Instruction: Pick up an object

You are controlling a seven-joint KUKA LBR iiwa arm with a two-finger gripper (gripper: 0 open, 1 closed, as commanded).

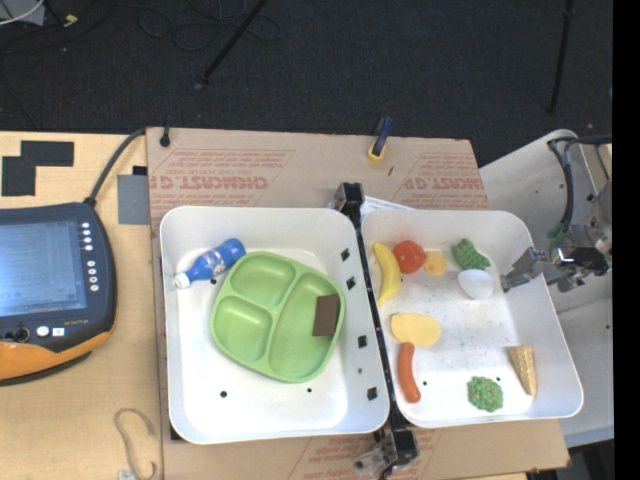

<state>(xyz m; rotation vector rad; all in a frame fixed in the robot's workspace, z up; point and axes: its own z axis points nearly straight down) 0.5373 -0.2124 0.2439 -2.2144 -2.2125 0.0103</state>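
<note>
Looking down from above the bench, near edge first:

Cord: a loose loop (135, 438) lies on the bench at the near left corner, outside the bins.

Right bin, near end: the right bin (560, 388) holds a green broccoli floret (486, 394), an ice-cream cone (523, 368) lying just beside the right wall, and a red sausage (408, 372) close to the divider.

Left bin: the left bin (185, 388) holds a green divided plate (275, 315) that takes up most of the floor; a brown block (326, 316) rests on the plate's right compartment.

Right bin, middle: a yellow slice (414, 328) lies just above the sausage; a white cup-like piece (476, 284) sits further right.

Bottle: a small bottle with a blue body (211, 262) lies on its side at the plate's upper left, against the left wall.

Right bin, far end: a banana (386, 270) lies along the divider, a red tomato (408, 256) touches it, a small yellow piece (435, 262) is just beside the tomato, and a green leafy piece (470, 255) is near the white one.

Gripper: the gripper (522, 268) hangs at the right bin's right wall, level with the white piece and near it; nothing sits between its fingers, and I cannot tell whether they are spread or closed.

Tablet: a control tablet (50, 278) with an orange base rests on the bench, left of the bins.

Clamp: a blue and yellow clamp (379, 140) grips the far edge of the cardboard sheet (250, 173) under the bins.
</note>
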